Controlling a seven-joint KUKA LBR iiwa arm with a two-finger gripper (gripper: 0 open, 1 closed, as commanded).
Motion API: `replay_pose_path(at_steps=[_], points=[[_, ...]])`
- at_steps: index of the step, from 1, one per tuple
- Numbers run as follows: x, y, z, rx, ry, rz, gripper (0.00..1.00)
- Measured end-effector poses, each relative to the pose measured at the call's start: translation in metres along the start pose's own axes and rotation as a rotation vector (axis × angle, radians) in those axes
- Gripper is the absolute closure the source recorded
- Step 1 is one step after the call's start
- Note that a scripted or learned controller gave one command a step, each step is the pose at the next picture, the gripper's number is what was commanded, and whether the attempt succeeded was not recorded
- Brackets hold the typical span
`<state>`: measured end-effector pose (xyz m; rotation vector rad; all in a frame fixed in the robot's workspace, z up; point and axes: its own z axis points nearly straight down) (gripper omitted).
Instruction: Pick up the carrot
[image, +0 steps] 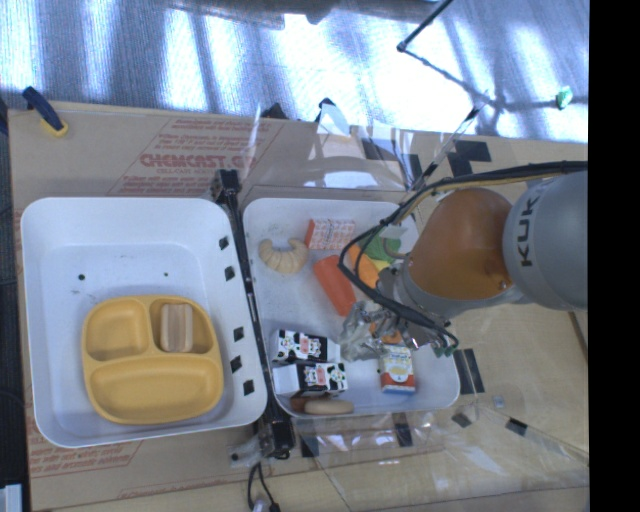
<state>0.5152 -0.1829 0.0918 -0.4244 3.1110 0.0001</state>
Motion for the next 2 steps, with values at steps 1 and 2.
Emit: replay_pose_path(at_steps=[1,2], points=[[-0.074,-0.004,-0.132,0.009,-0.014,0.079,1.00],[-0.041,0.006,-0.092,0.001,0.001,0.219,1.00]])
